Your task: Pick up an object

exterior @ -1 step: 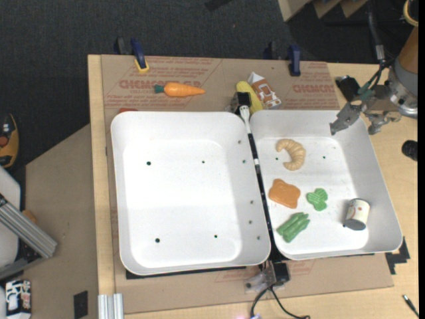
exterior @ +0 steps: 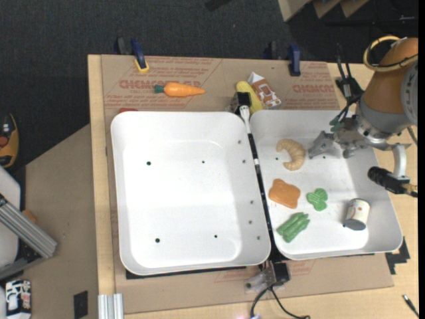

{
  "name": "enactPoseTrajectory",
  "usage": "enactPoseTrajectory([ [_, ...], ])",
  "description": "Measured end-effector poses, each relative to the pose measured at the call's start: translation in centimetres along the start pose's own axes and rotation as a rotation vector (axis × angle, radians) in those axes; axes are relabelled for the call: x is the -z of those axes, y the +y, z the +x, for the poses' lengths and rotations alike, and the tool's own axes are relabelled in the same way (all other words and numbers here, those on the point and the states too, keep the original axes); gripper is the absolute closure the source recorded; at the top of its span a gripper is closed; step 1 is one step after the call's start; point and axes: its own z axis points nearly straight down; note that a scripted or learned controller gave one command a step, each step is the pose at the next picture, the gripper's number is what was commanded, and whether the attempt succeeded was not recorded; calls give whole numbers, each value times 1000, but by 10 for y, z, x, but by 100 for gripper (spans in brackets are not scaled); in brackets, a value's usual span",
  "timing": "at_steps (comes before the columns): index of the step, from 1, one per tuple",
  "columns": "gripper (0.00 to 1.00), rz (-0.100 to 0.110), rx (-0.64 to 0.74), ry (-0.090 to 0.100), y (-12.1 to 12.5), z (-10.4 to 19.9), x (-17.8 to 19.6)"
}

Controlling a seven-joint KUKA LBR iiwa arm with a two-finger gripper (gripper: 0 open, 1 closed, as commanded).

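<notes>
The counter (exterior: 99, 145) carries 2 white bins. The croissant (exterior: 291, 153) lies in the right bin (exterior: 378, 244), near the gripper (exterior: 327, 145); gripper opening: cannot tell. Centre above the croissant, descend vertically.

High slanted view over both bins (exterior: 126, 178)

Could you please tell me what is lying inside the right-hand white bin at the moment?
Right bin: croissant, orange slice, two green pieces, small can. The arm covers its far right corner.
</notes>
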Motion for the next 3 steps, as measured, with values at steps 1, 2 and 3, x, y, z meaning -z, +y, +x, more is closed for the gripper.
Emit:
enactPoseTrajectory([
  [1, 0, -4, 1, 4, 30, -27, 1],
  [2, 100, -8, 4, -2, 30, -27, 13],
  [3, 100, -14, 5, -3, 43, 25, 108],
])
